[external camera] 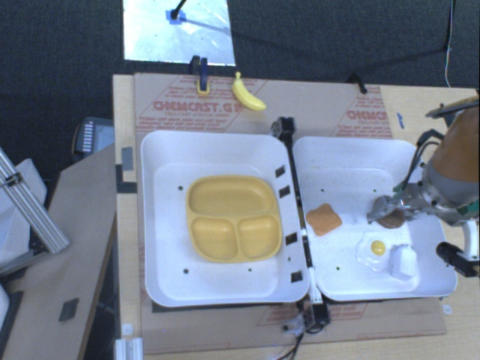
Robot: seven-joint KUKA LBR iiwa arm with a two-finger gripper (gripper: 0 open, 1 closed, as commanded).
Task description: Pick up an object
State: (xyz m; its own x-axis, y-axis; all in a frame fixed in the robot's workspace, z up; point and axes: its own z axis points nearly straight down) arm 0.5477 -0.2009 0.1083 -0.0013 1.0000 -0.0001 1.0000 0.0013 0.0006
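The gripper (384,214) sits low in the right bin (352,152), right over a small brown thing (391,220). I cannot tell if it grips it.

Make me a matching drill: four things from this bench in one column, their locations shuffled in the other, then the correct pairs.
Things:
1. banana
2. yellow divided tray
3. fried egg
4. toast

Places:
A. left bin
B. right bin, near its front edge, beside a white object
C. on the board behind the bins
D. right bin, close to the divider

Pairs: 1-C, 2-A, 3-B, 4-D
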